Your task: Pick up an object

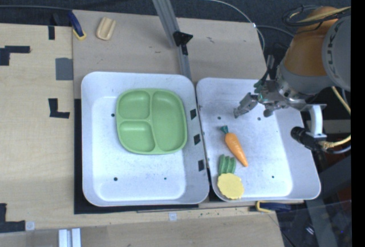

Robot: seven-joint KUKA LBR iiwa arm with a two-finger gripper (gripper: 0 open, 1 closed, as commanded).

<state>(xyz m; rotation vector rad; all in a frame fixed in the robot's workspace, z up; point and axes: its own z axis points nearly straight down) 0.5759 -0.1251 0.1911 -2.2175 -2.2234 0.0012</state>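
Here, carrot [235, 149] below end effector [246, 106], apart

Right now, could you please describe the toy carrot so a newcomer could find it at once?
Look in the right-hand white bin, near its middle. The carrot lies there at a slant, orange with a small green top. Its neighbour, the corn, is yellow and green and sits at the bin's front-left corner.
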